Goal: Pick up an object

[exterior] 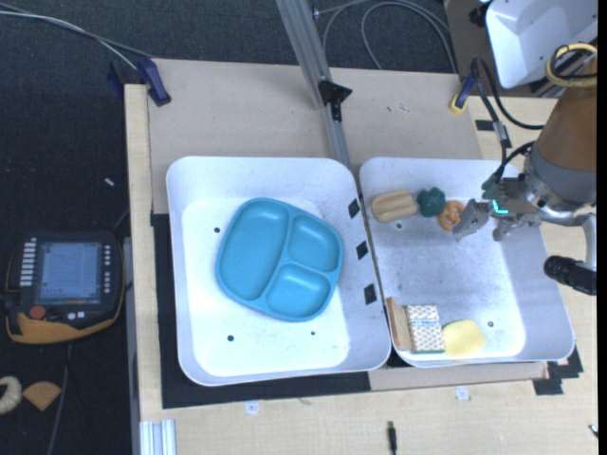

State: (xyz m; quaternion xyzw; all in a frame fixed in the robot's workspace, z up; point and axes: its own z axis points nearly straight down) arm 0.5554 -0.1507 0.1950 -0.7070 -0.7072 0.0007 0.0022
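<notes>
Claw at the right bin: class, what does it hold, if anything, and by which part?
It cannot be told. The claw sits against a small orange object beside the teal toy, but a grip isn't visible.

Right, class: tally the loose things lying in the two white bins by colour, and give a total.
Blue: 1, the divided plate
Tan: 1, the bread roll
Green: 1, the small toy
Orange: 1, the small piece
Yellow: 2, the sponge and patterned packet
Total: 6

Divided plate (280, 271): light blue. Bins (190, 254): white, faintly speckled. Bun-shaped item (393, 206): tan. Small toy (432, 200): dark green. Block (464, 337): pale yellow. Surface (237, 93): pale wood.
</notes>
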